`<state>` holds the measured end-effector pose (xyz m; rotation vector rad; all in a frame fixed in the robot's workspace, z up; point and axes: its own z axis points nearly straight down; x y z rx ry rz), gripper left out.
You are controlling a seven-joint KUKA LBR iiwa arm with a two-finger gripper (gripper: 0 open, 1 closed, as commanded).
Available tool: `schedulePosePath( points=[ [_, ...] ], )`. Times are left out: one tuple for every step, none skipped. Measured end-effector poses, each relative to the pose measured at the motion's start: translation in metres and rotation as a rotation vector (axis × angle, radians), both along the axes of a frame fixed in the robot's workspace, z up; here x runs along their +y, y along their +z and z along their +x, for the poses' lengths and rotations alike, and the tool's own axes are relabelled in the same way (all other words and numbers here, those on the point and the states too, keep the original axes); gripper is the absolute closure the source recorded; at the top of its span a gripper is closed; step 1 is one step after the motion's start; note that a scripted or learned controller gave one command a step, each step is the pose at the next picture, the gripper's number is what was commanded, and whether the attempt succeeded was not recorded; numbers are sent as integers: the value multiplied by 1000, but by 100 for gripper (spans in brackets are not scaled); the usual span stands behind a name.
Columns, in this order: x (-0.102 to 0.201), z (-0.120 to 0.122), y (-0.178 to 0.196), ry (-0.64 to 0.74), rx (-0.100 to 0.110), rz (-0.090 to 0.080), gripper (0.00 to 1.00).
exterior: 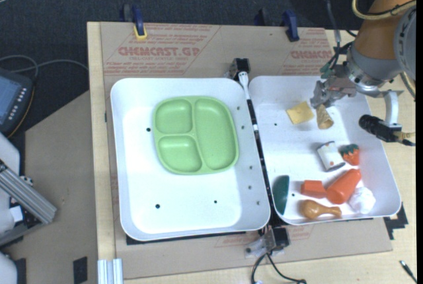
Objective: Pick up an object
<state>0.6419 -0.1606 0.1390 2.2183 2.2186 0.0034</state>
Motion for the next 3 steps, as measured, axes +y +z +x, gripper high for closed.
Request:
schedulePosePath(
  points=[
    [1,0,41,0,1,0,100],
    [1,1,88,1,-1,-1,100],
    [49,-13,78,3,8,3,100]
  ],
)
